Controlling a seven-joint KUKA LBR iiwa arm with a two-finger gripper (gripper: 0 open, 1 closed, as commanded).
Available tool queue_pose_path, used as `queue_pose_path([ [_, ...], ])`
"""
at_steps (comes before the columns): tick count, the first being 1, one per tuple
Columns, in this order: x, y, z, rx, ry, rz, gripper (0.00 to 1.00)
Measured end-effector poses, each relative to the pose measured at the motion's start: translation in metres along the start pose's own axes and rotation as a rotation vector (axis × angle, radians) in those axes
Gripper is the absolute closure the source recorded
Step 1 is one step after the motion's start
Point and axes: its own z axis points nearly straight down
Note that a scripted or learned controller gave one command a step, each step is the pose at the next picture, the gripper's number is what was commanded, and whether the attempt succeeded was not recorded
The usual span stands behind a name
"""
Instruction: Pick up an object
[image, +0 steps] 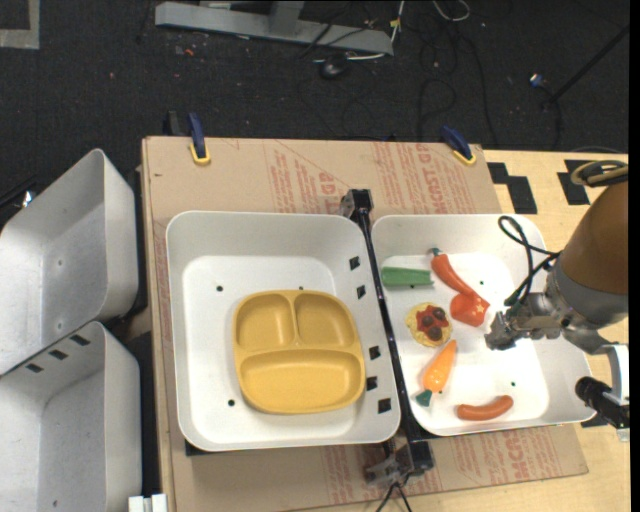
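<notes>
five toy foods (432, 323), one tray (298, 351)

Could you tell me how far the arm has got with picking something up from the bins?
Nothing looks picked yet. The red pepper toy, orange carrot toy, green block, small pizza-like disc and red sausage toy all lie in the right white bin. The gripper hangs beside the pepper. Grasping and lifting remain.

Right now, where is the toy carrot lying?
The toy carrot lies in the right bin, near its left wall, just below the small pizza toy and up-left of the sausage.
</notes>
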Motion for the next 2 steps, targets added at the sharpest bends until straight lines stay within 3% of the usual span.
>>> queue_pose_path([
  [1,0.0,0.002,-0.047,-0.002,-0.001,-0.001,1.0],
  [2,0.055,0.006,-0.059,0.001,0.002,-0.007,1.0],
])
